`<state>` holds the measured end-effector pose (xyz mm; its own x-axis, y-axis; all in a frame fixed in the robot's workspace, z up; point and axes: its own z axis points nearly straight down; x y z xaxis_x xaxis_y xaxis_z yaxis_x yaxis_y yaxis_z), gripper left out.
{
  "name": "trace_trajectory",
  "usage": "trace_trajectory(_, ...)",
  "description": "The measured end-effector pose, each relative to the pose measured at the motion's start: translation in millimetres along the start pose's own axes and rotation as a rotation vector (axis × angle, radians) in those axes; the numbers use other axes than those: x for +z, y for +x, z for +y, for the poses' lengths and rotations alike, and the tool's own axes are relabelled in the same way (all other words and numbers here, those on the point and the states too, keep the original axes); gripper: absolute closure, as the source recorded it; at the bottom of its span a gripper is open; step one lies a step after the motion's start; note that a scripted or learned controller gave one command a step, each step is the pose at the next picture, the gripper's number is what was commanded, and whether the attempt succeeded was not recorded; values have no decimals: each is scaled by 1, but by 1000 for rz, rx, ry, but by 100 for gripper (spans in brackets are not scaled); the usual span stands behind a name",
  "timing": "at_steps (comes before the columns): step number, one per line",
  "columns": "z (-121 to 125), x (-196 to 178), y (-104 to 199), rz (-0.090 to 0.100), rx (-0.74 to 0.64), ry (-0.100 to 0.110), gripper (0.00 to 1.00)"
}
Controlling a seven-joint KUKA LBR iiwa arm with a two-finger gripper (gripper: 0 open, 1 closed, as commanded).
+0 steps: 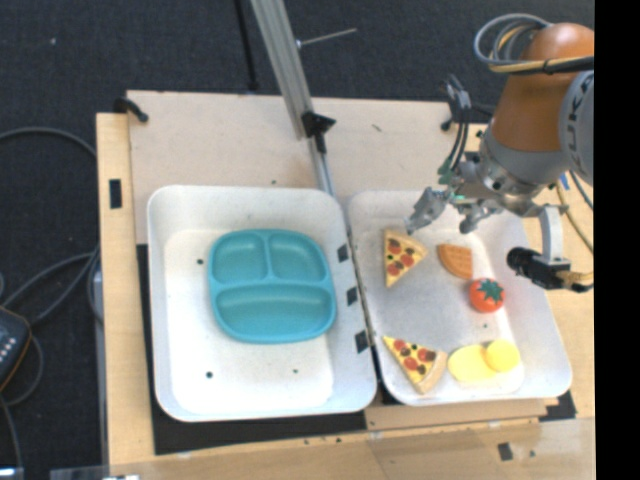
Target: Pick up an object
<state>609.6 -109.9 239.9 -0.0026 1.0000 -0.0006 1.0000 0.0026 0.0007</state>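
In the right bin (540, 363) lie two pizza slices, one near the top left (400, 256) and one at the bottom (417, 359). An orange-brown bread-like piece (457, 260), a red tomato (487, 295) and a yellow lemon-like object (484, 360) are there too. My gripper (447, 212) hovers over the bin's upper part, above and between the top pizza slice and the bread piece. Its two fingers are spread apart with nothing between them.
The left bin (180, 368) holds a teal divided plate (271, 285). A metal pole (290, 68) slants down to the gap between the bins. A black fitting (535, 265) sticks out at the right bin's right side. Cables lie off the bench at left.
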Motion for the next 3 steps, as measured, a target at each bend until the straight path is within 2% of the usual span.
trace_trajectory(1, 0, 0, 0, 0, 1, 0, 0)
trace_trajectory(2, 3, 43, -2, -1, 4, 4, 0)
trace_trajectory(3, 3, 106, -4, 0, 4, 6, 0)
